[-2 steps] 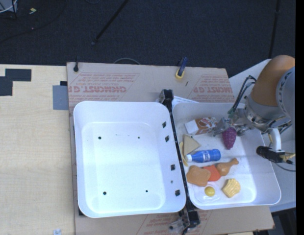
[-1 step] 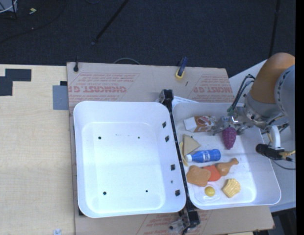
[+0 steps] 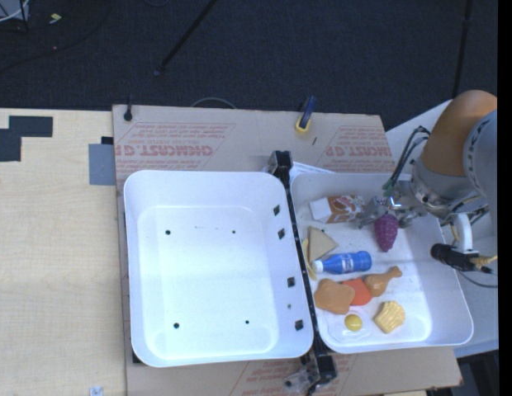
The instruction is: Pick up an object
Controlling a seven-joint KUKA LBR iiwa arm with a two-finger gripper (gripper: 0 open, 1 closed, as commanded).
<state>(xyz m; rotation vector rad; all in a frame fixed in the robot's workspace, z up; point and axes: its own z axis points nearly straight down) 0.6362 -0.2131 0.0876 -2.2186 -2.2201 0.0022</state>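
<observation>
A bunch of purple toy grapes [image 3: 386, 232] is hanging or resting in the upper right part of the right bin [image 3: 454, 320], directly below the gripper [image 3: 386, 209]. The gripper's metal tip is meeting the top of the grapes, but from where I am standing I cannot tell whether the fingers are spread or pinching, so I cannot say the grapes are held. The grey arm [image 3: 454, 151] with its orange band is reaching in from the right side.

Just to the left of the grapes, a small packet with a red and brown picture [image 3: 345, 207] is lying flat, and a white block [image 3: 320, 209] is sitting beside it. Below them, a tan wedge [image 3: 320, 243] is leaning near the bin's left wall, and a blue bottle [image 3: 345, 263] is lying on its side. Further down, a toy chicken leg [image 3: 382, 281], an orange lump [image 3: 334, 296], a small yellow ball [image 3: 353, 322] and a yellow ridged piece [image 3: 390, 316] are crowding together.

The left bin [image 3: 140, 262] is standing beside it.

What could go wrong, as I judge it: the grapes are lumpy and rounded, so a shallow hold on the top could be slipping, letting the bunch drop back. The packet is lying close enough that a finger might be catching its edge instead.
</observation>
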